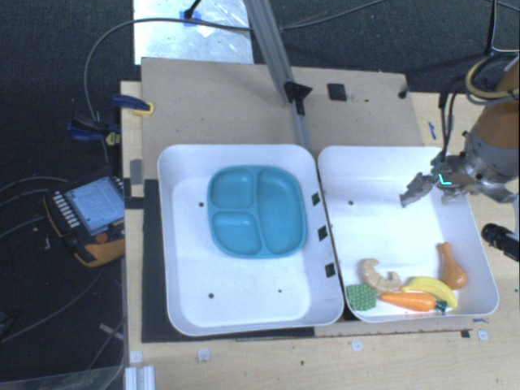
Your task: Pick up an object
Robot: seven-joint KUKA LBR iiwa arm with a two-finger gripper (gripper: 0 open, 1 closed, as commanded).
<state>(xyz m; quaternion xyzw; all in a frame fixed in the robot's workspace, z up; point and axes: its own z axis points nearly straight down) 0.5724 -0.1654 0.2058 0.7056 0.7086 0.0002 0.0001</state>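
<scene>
My pincer [416, 190] hangs over the right bin [382, 169], up near its far end, and I cannot tell how it is set. The toy food lies well apart from it in the near corner: a carrot [408, 301], a banana [431, 287] and a chicken leg [452, 270], all touching. They sit so close together that I might bump one away or grab nothing.

I see the tan counter [244, 96] on dark carpeted floor [57, 39]. At nine o'clock a handheld pendant [88, 218] lies among black cables [32, 193]; at twelve, a shiny sheet [191, 15] glares.
</scene>
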